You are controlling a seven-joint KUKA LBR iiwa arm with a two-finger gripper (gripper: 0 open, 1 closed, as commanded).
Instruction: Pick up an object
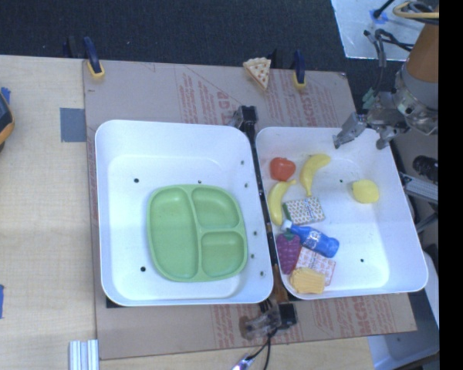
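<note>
Jaws (365,132): spread apart, nothing between them, over the right bin's (386,272) far rim.
Objects: yellow lemon (364,191) nearest; banana (314,169), tomato (282,168) further left.
Left bin (116,206): green divided tray (197,231).

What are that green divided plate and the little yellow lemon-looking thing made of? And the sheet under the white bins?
The green divided plate looks like moulded plastic: even colour, smooth matte surface, rounded compartment ridges. The lemon seems to be toy plastic too, uniformly yellow and smooth, though it is small enough to leave that open. The sheet under the bins looks like brown cardboard, flat and dull with red printing.
</note>
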